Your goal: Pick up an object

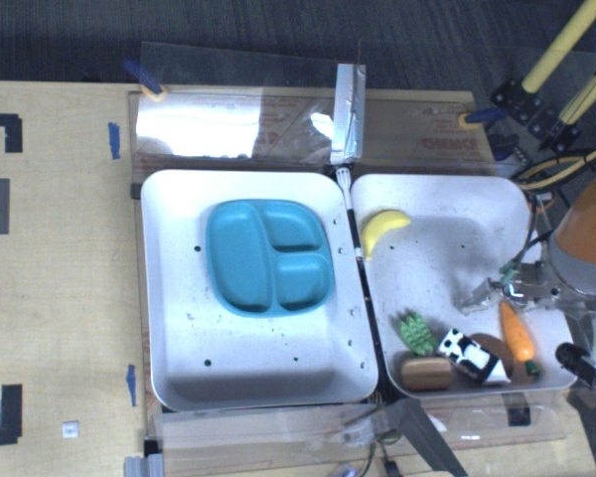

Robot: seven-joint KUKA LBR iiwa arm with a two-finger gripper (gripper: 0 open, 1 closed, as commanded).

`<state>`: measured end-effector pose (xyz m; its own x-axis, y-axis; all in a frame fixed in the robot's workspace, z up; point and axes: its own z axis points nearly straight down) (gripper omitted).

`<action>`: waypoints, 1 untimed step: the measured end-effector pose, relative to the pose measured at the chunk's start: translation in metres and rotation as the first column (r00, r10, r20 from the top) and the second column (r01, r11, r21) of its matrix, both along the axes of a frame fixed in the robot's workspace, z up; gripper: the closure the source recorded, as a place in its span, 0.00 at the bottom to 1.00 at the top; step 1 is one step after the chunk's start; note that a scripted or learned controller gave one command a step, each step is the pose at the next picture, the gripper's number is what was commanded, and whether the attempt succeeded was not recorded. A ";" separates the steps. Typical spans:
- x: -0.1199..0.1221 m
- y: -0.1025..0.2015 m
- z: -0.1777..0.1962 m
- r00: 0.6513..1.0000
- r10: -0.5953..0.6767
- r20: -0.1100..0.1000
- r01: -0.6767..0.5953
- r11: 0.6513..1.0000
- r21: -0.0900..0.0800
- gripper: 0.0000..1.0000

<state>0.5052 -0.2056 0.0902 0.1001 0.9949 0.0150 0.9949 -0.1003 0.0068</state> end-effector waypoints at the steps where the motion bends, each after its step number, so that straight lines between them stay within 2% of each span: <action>1: 0.000 -0.004 0.009 1.000 -0.003 0.004 0.003 1.000 -0.010 1.00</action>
